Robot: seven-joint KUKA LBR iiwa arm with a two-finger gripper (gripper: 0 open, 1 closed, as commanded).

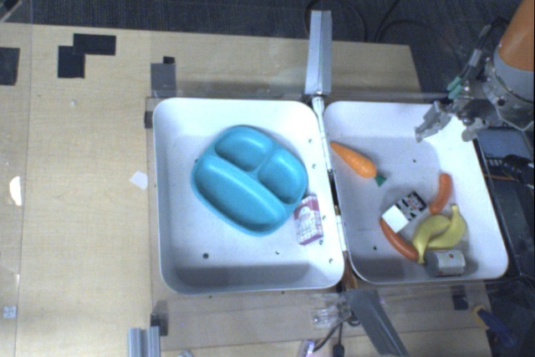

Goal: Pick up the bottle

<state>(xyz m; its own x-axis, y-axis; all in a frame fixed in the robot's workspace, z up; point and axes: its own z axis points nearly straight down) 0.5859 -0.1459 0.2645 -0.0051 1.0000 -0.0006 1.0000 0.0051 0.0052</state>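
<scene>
The bottle (308, 220) is small, with a pink and white label, and lies on its side in the left bin (180, 263). It rests against the lower right edge of a blue divided plate (249, 177), close to the wall between the bins. My gripper (449, 126) hangs over the far right corner of the right bin (493, 259), well to the right of the bottle. It is open with nothing between its fingers.
The right bin holds an orange carrot (354, 161), two red sausages (440, 191) (399, 242), a yellow banana (440, 231), a white and black box (404, 211) and a grey block (445, 262). A metal post (318, 54) stands behind the bins.
</scene>
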